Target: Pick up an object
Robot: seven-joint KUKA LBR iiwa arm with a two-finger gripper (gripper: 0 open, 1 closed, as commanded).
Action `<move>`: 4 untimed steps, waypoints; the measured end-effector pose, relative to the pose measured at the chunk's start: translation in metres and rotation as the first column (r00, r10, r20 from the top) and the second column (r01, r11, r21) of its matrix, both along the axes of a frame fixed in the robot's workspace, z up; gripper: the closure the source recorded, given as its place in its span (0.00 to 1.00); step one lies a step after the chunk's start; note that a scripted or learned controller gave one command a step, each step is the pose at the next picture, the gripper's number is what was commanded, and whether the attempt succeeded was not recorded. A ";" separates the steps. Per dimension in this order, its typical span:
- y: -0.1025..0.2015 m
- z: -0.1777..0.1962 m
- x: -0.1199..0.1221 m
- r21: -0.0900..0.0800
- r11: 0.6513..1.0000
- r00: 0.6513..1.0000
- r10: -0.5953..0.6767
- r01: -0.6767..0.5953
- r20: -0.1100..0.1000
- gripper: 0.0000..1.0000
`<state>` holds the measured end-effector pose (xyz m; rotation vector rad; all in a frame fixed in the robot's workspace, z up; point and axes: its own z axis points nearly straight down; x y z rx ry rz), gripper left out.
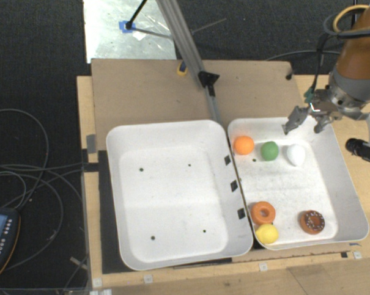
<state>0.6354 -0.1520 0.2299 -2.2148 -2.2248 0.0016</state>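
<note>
Tabletop (158, 90) carried two white bins: left bin (122, 177) bare, right bin (349, 198) holding the candidates. Pincer (306, 121) hung released, grasping nothing, above the far rim, nearest the white egg-shaped object (295, 155), beside green ball (269, 150) and orange ball (244, 145).

Lying in the right shallow white bin (342, 167): round orange ball (244, 145), round green ball (269, 150) and white egg-shaped piece (295, 155) sitting along the far side; orange ring (262, 212), yellow ball (267, 234) and brown sprinkled doughnut (312, 221) sitting near the front.
</note>
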 end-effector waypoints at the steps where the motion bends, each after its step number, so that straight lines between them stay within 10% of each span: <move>1: 0.000 0.003 0.001 -0.002 1.000 1.000 0.002 -0.002 0.004 0.00; 4: -0.004 -0.108 0.008 -0.008 1.000 1.000 -0.001 0.002 0.026 0.00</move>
